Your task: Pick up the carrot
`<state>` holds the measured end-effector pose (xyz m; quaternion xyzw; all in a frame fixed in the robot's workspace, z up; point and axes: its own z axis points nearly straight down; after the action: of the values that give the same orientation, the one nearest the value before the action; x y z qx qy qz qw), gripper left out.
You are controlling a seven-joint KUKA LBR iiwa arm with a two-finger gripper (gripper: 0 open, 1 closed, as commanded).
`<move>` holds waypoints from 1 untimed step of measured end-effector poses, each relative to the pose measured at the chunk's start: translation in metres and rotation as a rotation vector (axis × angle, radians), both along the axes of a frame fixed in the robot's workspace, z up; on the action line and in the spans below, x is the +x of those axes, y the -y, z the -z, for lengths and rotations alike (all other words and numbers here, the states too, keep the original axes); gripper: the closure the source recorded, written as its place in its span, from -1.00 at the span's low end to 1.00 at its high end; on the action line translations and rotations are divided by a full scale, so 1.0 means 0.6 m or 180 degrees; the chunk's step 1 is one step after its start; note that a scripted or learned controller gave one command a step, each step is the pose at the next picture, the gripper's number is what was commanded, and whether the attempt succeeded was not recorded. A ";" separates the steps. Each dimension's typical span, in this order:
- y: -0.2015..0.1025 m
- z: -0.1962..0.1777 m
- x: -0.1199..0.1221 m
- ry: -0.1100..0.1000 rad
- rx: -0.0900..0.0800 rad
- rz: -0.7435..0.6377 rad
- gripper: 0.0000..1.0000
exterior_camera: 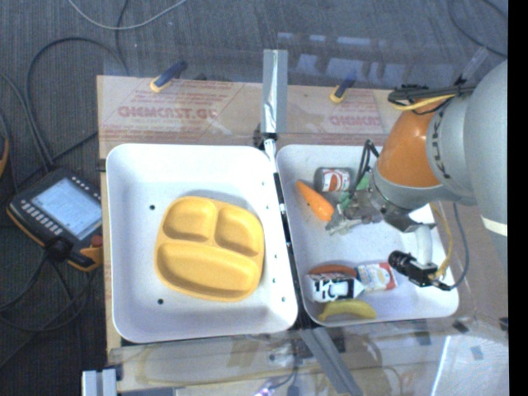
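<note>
Currently the hand (345, 219) sits low in the right bin (445, 304); whether it is open, or grips anything, cannot be told. The carrot (315, 200) lies just beside the hand, on the side away from the arm, tilted, one end near its tip. Judged as a toy, it is likely light, rigid and smooth, so it may slip; grasp it across the thick middle. Count: one carrot, one can (333, 179), one banana (347, 310), one yellow divided tray (211, 247), two bins.
</note>
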<state>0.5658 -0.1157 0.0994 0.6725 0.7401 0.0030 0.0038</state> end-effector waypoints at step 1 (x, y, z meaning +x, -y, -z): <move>-0.051 -0.141 -0.121 -0.0032 -0.0003 -0.0968 1.00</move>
<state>0.4935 -0.0851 0.1842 0.5527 0.8334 -0.0002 -0.0001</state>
